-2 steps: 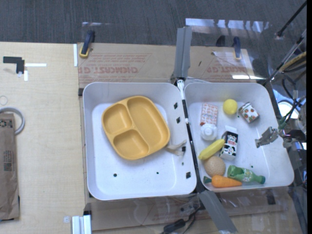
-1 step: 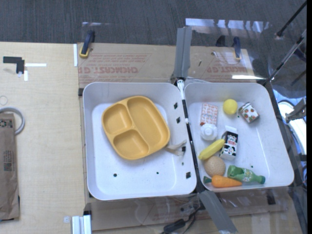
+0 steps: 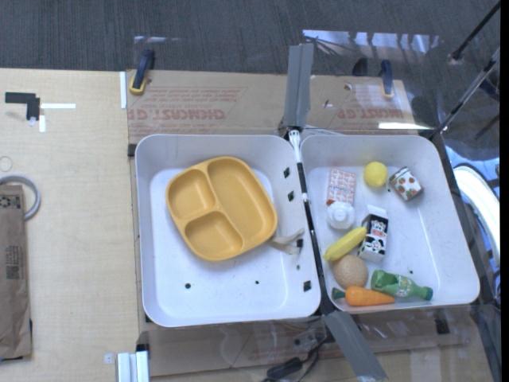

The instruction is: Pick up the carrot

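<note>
The carrot point(image 3: 368, 297) is orange and lies flat at the near edge of the right bin point(image 3: 453, 213), its tip pointing right. It touches a green bottle point(image 3: 400, 285) behind it and sits just in front of a tan round potato point(image 3: 350, 271).
The right bin also holds a banana point(image 3: 345, 243), a small milk carton point(image 3: 373, 235), a lemon point(image 3: 375, 174), a strawberry-printed box point(image 3: 406, 184), a white cup point(image 3: 340, 214) and a pink packet point(image 3: 342, 183). A yellow divided plate point(image 3: 220, 207) lies in the left bin point(image 3: 151, 237).
</note>
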Robot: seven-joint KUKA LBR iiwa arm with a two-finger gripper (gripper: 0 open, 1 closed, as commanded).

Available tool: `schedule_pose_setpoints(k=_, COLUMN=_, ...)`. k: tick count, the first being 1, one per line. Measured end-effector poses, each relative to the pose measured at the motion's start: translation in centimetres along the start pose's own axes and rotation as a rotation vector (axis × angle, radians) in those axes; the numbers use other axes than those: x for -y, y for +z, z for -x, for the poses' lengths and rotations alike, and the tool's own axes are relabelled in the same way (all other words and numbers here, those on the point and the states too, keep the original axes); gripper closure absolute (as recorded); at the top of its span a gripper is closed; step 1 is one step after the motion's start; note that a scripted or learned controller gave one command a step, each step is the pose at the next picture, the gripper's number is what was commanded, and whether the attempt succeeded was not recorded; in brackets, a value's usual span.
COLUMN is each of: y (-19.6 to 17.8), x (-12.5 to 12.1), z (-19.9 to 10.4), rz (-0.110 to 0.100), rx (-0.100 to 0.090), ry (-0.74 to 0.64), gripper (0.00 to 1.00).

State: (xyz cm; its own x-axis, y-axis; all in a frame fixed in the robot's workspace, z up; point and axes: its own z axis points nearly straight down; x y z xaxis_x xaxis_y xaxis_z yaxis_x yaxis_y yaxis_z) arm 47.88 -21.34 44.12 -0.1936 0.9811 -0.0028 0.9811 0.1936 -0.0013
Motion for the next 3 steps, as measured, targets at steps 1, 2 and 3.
schedule_pose_setpoints(k=1, y=4.88, x=0.21, z=0.88, rz=-0.001, rx=-0.001, ry=-0.064, gripper=0.00)
schedule_pose_setpoints(k=2, y=5.01, x=0.17, z=0.85, rz=-0.001, rx=-0.001, ry=-0.133, gripper=0.00)
schedule_pose_setpoints(k=3, y=4.16, x=0.02, z=0.90, rz=-0.001, rx=0.001, ry=-0.135, gripper=1.00)
